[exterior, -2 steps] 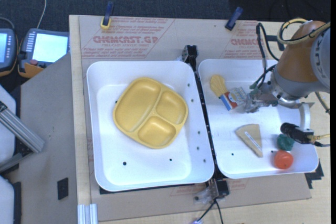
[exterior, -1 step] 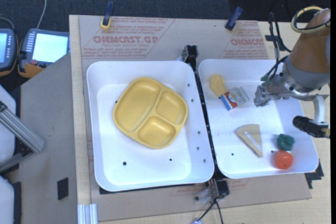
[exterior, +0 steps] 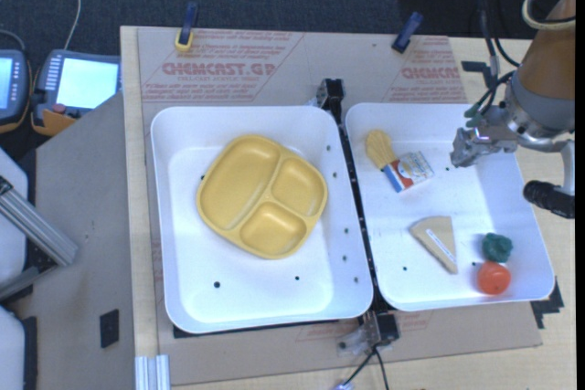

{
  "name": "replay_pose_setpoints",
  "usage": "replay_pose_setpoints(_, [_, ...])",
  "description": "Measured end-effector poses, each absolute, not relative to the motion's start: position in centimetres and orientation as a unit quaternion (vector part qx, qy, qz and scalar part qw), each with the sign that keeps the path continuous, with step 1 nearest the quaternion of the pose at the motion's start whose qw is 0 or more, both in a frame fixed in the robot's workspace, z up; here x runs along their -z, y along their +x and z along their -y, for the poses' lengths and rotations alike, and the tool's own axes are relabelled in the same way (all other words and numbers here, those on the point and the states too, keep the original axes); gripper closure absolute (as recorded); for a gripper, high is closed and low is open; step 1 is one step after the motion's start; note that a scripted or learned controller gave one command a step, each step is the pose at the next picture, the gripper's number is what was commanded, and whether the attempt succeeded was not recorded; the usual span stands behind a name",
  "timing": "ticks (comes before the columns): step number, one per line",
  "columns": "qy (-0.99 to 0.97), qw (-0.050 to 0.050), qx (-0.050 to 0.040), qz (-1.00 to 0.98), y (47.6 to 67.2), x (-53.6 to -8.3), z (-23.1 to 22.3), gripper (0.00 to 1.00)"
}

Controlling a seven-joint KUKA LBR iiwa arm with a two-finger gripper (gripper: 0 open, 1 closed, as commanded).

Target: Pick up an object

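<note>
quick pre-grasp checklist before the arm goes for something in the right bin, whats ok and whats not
1. Gripper over the right white bin: ok.
2. Gripper free of any object: cannot tell.
3. Nearest target, the small white, red and blue packet, unobstructed: ok, though a yellow corn-shaped toy touches it.
4. Tan wedge-shaped piece lying apart from others: ok.
5. Red ball and dark green lump separated: not ok, close together by the wall.
6. Gripper centred over a target: not ok, offset right of the packet.
</note>
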State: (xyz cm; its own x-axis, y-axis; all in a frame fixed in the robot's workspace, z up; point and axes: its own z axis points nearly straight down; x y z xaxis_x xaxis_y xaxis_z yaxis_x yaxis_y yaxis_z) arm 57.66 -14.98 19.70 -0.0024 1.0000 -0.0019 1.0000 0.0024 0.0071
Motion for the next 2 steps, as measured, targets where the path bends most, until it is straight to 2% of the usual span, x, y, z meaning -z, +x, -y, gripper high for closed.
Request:
replay_pose_setpoints(1, [0.707,0.002,-0.0012,-0.708,57.8,-21.6,15.0,1.00])
replay_pose_setpoints(2, [0.705,-0.001,-0.0010,-0.709,56.8,-22.8,9.8,1.00])
